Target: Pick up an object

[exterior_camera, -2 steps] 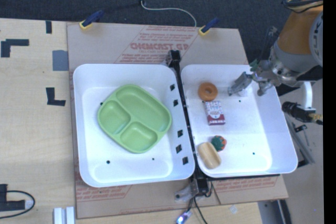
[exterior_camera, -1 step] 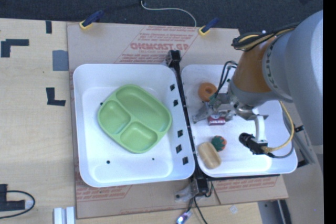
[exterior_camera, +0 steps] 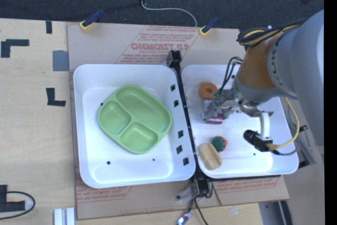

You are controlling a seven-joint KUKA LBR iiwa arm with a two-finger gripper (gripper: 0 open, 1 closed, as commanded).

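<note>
Round orange ring (exterior_camera: 207, 90), glossy

The left bin (exterior_camera: 84, 113) is mostly taken up by a green divided plate (exterior_camera: 135, 118) lying near its middle; bare floor runs along its near edge and its left side. A black divider (exterior_camera: 181, 113) stands between the bins. In the right bin (exterior_camera: 279, 166), the arm (exterior_camera: 274, 68) covers the far right part. An orange ring (exterior_camera: 207, 90), a small green-and-red toy (exterior_camera: 218, 143) and a tan block (exterior_camera: 209, 156) crowd the left half, near the divider. Open floor remains at the near right.
</note>
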